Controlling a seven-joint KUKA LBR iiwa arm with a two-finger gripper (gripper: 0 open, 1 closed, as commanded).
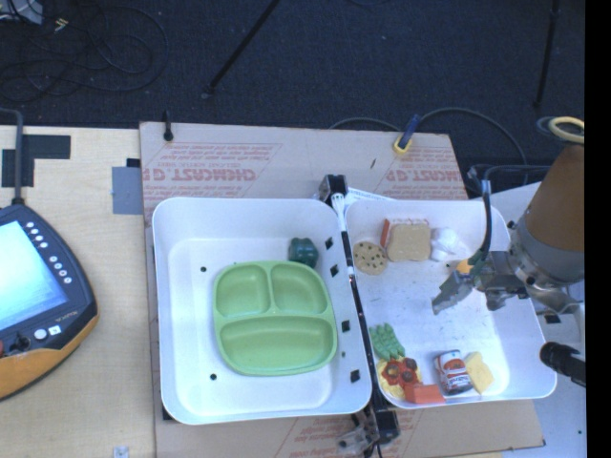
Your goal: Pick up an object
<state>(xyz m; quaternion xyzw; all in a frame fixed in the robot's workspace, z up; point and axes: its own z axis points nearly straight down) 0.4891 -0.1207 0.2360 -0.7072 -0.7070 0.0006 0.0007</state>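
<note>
Claw (451,297) of the grey arm with the orange band (563,203) hangs over the middle of the right shallow white bin (520,375), reaching in from the right; whether its grip is open or closed cannot be told from this slant, and nothing is seen held in it. Below it lies bare bin floor. Toward the bin's far wall sit a round tan cookie with dark specks (369,257), a tan slice of toast with a red strip at its side (409,241) and a small white crumpled lump (447,244), all near one another. At the near wall lie a green leafy toy vegetable (386,341), a cluster of red and yellow toy food pieces (401,373), a small red-labelled can (453,371) and a pale yellow wedge (479,371) just beside the can. The left shallow white bin (181,370) holds a light green divided plastic tray (274,315), with a small dark green object (304,250) just beyond the tray's far edge. Both bins rest on the cardboard-covered desk (220,165).
</note>
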